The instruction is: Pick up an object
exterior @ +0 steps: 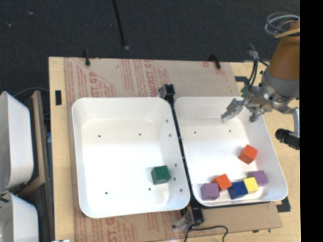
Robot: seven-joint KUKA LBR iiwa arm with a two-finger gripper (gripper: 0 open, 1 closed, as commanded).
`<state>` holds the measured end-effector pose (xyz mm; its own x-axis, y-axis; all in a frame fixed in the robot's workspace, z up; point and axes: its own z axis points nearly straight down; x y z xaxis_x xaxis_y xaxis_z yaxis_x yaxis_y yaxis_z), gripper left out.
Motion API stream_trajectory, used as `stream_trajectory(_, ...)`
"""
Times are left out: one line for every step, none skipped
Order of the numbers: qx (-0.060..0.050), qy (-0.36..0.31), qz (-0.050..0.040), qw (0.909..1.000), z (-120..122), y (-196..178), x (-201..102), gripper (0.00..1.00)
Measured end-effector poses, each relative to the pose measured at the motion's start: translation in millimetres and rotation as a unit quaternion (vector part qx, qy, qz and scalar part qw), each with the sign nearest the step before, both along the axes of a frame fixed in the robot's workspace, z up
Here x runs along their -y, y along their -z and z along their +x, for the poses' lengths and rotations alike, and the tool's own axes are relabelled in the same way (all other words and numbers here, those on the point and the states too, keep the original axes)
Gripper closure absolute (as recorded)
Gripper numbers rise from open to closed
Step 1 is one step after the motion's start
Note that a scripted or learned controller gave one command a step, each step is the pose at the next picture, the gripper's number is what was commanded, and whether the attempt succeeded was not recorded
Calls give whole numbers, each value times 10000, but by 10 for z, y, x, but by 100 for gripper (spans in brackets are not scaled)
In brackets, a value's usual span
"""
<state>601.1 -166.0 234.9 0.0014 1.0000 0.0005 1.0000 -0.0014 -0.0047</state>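
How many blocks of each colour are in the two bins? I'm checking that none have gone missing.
Green: 1, in the left bin
Orange: 2
Purple: 2
Blue: 1
Yellow: 1
Total: 7 blocks, 6 of them in the right bin

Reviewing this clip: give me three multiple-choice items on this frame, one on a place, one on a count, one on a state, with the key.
1. Where does the green block lie?
A. in the left bin
B. in the right bin
C. on the bare bench

2. How many blocks lie in the right bin?
A. three
B. four
C. six

3. What does the gripper hold?
A. an orange block
B. nothing seen between its fingers
C. the green block

Key: 1 A, it sits near the left bin's lower right corner. 2 C, two orange, two purple, one blue, one yellow. 3 B, it hangs over the right bin's upper part, apart from every block.
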Motion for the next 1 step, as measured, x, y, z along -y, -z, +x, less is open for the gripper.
stream_trajectory(29, -3, -4, 10000, 12, -31, -1, 0)
